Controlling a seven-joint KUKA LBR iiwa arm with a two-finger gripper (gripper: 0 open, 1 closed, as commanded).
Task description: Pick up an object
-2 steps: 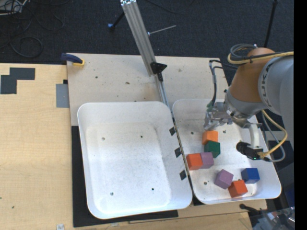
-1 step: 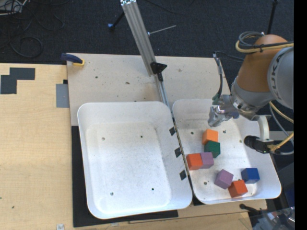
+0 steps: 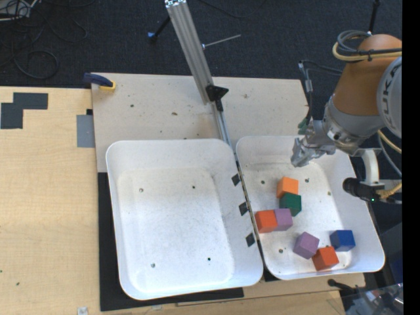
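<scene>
Orange block [image 3: 287,187], nearest target, sits atop a green block [image 3: 291,203] in the right bin [image 3: 367,254]; the gripper [image 3: 303,154] hovers just above-right, carrying nothing, so it should centre over the block before descending.

A slanted aluminium rail [image 3: 193,48] ran from the top centre of the frame down to a black clamp [image 3: 216,93] on the pale surface [image 3: 157,107]. A blue-and-yellow clamp [image 3: 100,81] sat at the surface's upper left corner. Left of it lay a light wood board [image 3: 46,202] with dark cut-outs [image 3: 23,107] and a grey patch [image 3: 84,130]. Cables [image 3: 26,8] trailed over the dark carpet [image 3: 275,18] in the upper left.
</scene>
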